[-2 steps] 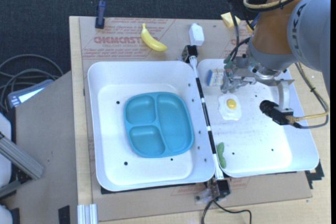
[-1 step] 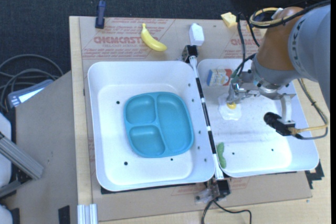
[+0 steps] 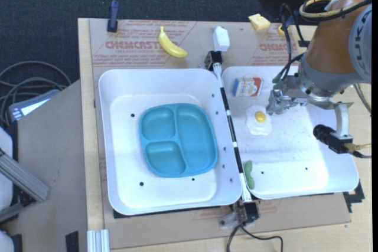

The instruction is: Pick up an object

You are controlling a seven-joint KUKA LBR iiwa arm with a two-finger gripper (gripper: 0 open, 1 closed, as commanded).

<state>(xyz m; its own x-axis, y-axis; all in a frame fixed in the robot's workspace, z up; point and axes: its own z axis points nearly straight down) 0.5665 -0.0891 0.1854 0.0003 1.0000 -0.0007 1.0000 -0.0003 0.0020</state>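
Camera view: gripper (image 3: 275, 104) low in the right bin (image 3: 295, 183) — just right of a fried-egg toy (image 3: 258, 120), at most brushing it; finger state cannot be made out, nothing seen between them. A small milk carton (image 3: 247, 87) lies above the egg, near the bin's far wall. Green item (image 3: 248, 174) below the egg at the bin's left edge. Left bin (image 3: 118, 97) holds a blue divided plate (image 3: 177, 139). Banana (image 3: 171, 44) on the bench — well above-left of the egg.

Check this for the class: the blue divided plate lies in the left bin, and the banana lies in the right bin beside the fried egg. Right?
Not quite. The camera view shows the banana on the cardboard behind the left bin, outside both bins. The blue divided plate does lie in the left bin, and the fried egg lies in the right bin.
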